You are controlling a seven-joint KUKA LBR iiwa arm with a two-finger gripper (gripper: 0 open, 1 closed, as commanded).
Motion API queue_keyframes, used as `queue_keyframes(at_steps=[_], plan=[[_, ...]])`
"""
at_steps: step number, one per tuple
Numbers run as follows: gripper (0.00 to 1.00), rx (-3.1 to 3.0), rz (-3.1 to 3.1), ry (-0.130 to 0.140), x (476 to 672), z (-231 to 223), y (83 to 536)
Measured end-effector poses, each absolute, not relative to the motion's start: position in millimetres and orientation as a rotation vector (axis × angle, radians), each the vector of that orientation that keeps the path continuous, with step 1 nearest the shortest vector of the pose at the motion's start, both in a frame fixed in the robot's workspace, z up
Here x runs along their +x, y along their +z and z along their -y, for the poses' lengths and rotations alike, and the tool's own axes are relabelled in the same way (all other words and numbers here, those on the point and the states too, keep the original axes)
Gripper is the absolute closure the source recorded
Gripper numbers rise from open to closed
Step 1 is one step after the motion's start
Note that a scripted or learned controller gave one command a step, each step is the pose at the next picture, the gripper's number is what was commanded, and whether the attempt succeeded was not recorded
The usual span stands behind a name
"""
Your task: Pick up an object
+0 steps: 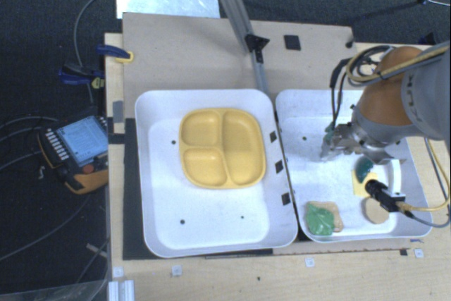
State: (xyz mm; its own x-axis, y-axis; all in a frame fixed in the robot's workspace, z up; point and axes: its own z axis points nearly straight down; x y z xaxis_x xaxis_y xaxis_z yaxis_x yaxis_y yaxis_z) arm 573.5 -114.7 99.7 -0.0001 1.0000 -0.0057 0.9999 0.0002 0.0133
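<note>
From above, the arm's hand [337, 144] hangs low in the right bin [299, 109]; whether it is spread or pressed together cannot be told. At that bin's near edge lies a green-and-tan soft toy [323, 218], likely light and squashy, best pinched across its middle.

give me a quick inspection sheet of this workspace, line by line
surface: bench bearing two shallow white bins, left bin and right bin, side by side
job's things: green object on a tan piece, teal object, tan round piece, all in the right bin's near end
clutter: yellow divided plate in the left bin
grippers: gripper over the right bin, fingers hidden, nothing seen held
cables: yellow and black cables along the arm; loose cables on the floor at left
surroundings: blue-screened device and clamps left of the bench
</note>
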Motion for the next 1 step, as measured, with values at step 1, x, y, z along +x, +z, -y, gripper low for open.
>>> queue_keyframes(at_steps=[1], plan=[[1.00,2.215,-2.222,0.005,565.1,112.4,153.4]])
